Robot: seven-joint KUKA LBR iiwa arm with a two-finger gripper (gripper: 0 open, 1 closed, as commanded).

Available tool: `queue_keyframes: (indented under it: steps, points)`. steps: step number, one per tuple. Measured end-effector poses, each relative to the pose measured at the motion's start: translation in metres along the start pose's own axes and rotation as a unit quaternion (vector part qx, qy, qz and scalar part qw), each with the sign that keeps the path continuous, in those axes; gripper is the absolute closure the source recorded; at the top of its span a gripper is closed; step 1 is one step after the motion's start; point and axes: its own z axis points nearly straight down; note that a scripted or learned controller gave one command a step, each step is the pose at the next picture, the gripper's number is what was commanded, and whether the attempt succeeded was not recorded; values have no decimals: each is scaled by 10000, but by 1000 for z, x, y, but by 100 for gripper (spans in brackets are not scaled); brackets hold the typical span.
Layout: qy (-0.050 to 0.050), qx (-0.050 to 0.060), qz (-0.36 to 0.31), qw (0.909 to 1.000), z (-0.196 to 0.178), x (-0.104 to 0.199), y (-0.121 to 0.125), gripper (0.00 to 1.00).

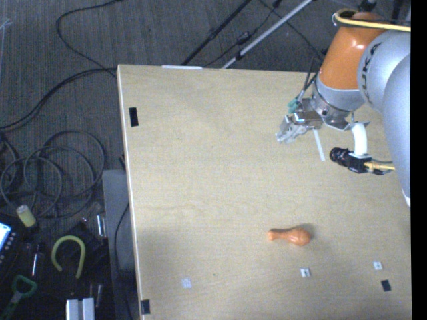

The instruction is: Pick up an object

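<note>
I am at the approach step: my end effector [288, 131] hangs above the bare desk [200, 179], and I cannot tell whether it is open or closed; nothing shows in its grip. The one object, an orange pear-shaped piece [291, 236], lies on the desk well below my end effector in the view, toward the near edge. Next, I judge, I must travel over it, line up with its long body, and descend.
</note>
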Motion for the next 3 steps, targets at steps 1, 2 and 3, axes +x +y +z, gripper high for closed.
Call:
queue_keyframes:
  steps: [1,2,3]
  points:
    - [-14,-1,-321,9995,15,-65,-50,100]
    - [-12,-3,-321,9995,15,-65,-49,0]
    - [-22,-4,-768,9970,86,-87,3,0]
